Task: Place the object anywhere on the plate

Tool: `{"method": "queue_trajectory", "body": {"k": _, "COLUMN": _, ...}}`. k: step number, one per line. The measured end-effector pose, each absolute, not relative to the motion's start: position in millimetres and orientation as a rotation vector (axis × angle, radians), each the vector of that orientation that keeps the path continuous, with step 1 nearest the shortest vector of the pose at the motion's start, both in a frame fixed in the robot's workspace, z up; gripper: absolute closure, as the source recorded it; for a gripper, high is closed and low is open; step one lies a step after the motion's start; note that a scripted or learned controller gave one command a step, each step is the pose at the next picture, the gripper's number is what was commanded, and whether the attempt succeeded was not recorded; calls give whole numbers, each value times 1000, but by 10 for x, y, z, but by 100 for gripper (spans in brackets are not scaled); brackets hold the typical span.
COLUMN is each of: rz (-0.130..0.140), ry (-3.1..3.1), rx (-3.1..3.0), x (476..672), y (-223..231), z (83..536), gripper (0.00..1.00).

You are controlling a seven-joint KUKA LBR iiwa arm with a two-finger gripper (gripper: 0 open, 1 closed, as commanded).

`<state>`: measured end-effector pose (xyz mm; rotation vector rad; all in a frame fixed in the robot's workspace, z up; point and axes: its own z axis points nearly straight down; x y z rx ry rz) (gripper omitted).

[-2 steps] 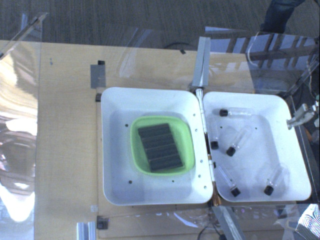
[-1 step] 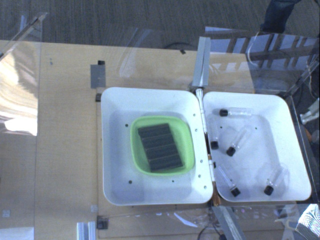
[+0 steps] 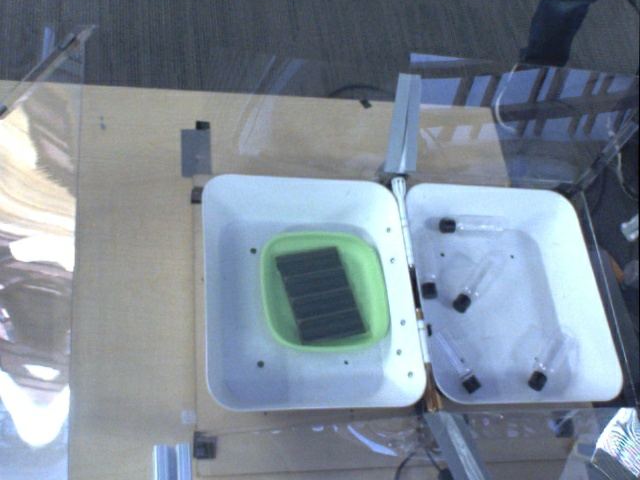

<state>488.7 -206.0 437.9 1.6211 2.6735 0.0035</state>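
Dark ridged block lies flat on green plate in left bin. Job looks done. Clear tubes with black caps in right bin.

I see two white bins: left bin, right bin. Plate in the left one is lime green. The block on it is dark grey, near black, with crosswise ridge lines. Tubes in the right bin are clear with black caps. Bench is pale tan wood-tone. Floor is dark grey, finely ribbed.
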Motion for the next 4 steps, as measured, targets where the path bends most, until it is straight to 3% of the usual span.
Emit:
{"method": "queue_trajectory", "body": {"k": 1, "rz": 3, "ry": 2675, "rx": 1633, "x": 4887, "y": -2058, "z": 2698, "gripper": 0}}
{"method": "queue_trajectory", "body": {"k": 2, "rz": 4, "ry": 2637, "rx": 1686, "x": 4894, "y": -2058, "z": 3508, "gripper": 0}}
{"method": "queue_trajectory", "body": {"k": 3, "rz": 2, "ry": 2833, "rx": 1322, "x": 4890, "y": -2060, "z": 4147, "gripper": 0}}
{"method": "queue_trajectory", "body": {"k": 4, "rz": -2, "ry": 3001, "rx": 877, "x": 4886, "y": -2059, "z": 4378, "gripper": 0}}
